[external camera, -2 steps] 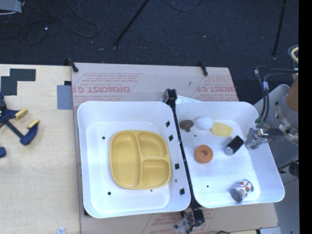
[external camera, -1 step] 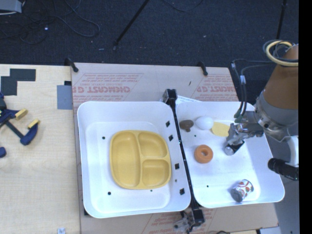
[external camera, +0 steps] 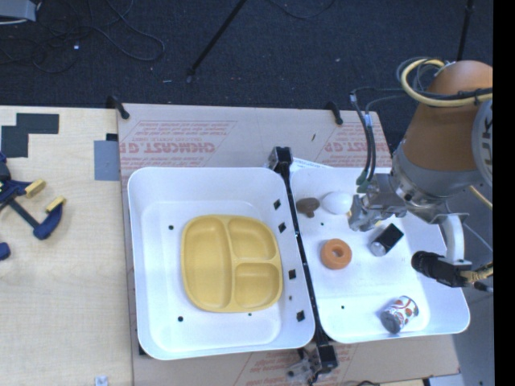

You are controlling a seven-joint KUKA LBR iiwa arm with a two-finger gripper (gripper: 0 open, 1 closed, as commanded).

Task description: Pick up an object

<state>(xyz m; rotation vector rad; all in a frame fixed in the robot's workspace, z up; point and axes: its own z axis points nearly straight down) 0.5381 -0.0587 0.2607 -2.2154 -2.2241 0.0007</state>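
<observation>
Right white bin (external camera: 451, 316) holds the candidates; left white bin (external camera: 153, 215) carries a yellow divided plastic plate (external camera: 232, 262).

Hand (external camera: 364, 215) sits low over the right bin's far left part, just beside a white egg-shaped object (external camera: 336, 203) and a small brown lump (external camera: 307, 207). Cannot tell how the hand stands, wide or narrow; the wrist housing covers it. Nothing visibly held.

Other pieces in the right bin:
- orange ring, doughnut-like (external camera: 336, 254), near the bin's middle, lying flat.
- small black block with a silver end (external camera: 387, 240), just right of the hand.
- crumpled silver can with red markings (external camera: 399, 313), near front edge, well apart from the hand.

Nearest target: the white egg shape. Judged light, hard, smooth, so likely to squirt out of a pinch; take it across its widest middle. The ring looks possibly soft foam, forgiving; grip across one side of the rim. The can is light but dented, with uneven faces.
</observation>
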